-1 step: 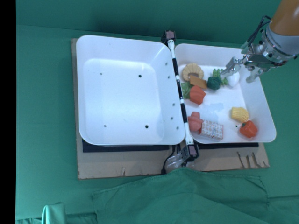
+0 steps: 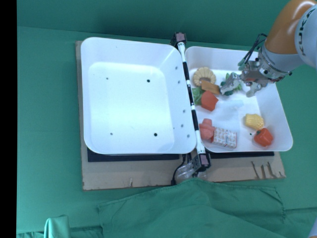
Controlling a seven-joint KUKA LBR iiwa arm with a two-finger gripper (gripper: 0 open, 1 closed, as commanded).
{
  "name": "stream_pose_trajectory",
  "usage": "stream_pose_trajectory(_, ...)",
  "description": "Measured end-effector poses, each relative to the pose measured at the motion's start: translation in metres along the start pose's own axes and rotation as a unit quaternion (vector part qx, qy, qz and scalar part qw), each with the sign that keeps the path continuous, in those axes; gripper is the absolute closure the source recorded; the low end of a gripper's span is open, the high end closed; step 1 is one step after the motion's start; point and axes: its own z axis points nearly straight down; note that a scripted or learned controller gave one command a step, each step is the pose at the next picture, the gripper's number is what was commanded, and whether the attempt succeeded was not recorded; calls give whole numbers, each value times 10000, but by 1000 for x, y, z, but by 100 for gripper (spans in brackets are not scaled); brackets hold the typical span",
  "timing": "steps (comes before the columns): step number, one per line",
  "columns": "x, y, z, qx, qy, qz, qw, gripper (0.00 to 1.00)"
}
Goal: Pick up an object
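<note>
The gripper [image 2: 242, 85] hangs over the far half of the right bin [image 2: 277, 114], close above the cluster of small toy foods there. Whether it is apart, together or clamped on anything cannot be told: its metal parts blur into a greyish-green item [image 2: 230, 82] lying just beside it, and no gap or contact reads clearly.

That greyish-green item, toward the far middle of the bin, looks like the likeliest target. It appears small and irregular, probably light moulded plastic, stiff and somewhat slick, so it may squirt out sideways unless taken across its narrowest part near the middle. Its real outline is hard to make out, partly covered by the gripper.

Other candidates lie in the same bin. A round yellow piece [image 2: 204, 75] and an orange wedge [image 2: 210, 87] sit near the dividing rim, touching each other, with a red block [image 2: 209, 101] just nearer. A red piece [image 2: 206, 130] and a speckled box [image 2: 225, 137] crowd the near edge by the divider. A corn piece [image 2: 253, 120] and a red-orange pepper [image 2: 263, 137] rest toward the near right corner. The box, with its flat sides, should grip most surely; the rounded pieces would likely roll.

The left bin [image 2: 86, 83] carries none of these toys. A green leafy scrap by the red block is too small to identify.
</note>
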Motion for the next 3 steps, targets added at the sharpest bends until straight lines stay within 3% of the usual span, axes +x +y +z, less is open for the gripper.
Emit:
stream_pose_trajectory(1, 9, 32, -18, -77, -11, -19, 10000, 0)
stream_pose_trajectory(2, 0, -6, 33, -83, -19, -10, 10000, 0)
stream_pose_trajectory(3, -1, -7, 22, -97, -23, 11, 10000, 100)
